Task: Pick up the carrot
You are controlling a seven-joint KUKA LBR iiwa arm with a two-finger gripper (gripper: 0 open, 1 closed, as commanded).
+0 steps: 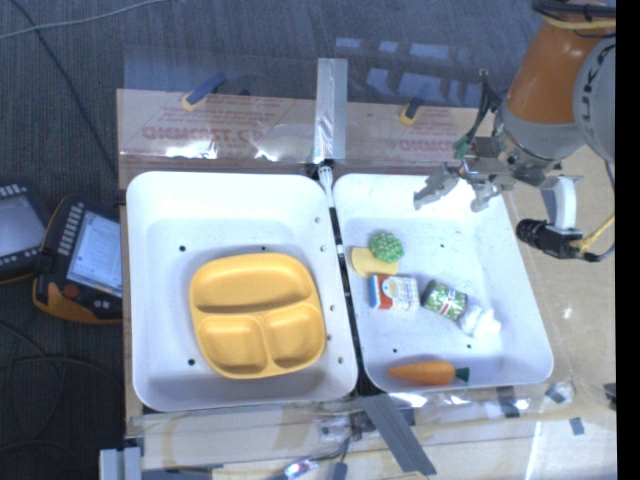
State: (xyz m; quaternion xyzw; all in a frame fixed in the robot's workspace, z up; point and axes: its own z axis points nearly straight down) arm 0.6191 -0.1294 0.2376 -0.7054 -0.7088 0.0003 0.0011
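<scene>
Left of the bench, on the floor, lies a pendant [82,258]. The left bin [160,208] holds a yellow divided plate [258,314], set apart from the work ahead.

In the right bin [510,268], going rightward: a yellow-and-green toy [378,253] just beside the dividing wall, a small carton [394,292], a green can [445,301] with a white lump [482,324] touching it. The carrot [428,373] lies flat along the bin's near wall, orange body pointing left, green stub right, well apart from the other things.

The tool [455,190] hovers over the far edge of the right bin, fingers spread wide, holding nothing. The carrot is on the opposite side of the bin from it.

What could go wrong, as I judge it: the carrot sits where the floor curves up into the near wall, so a finger coming down on the wall side may strike the slope or rim and not reach the floor. If the fingers close along the carrot's length and not across it, they would likely slip off the taper. A pinch near the thin end could roll it away.

Open room is good above the bin's middle; the carton and can stand between tool and carrot, but travel above them is free. Beside the carrot, the bin side has bare floor; the wall side has almost none.
</scene>
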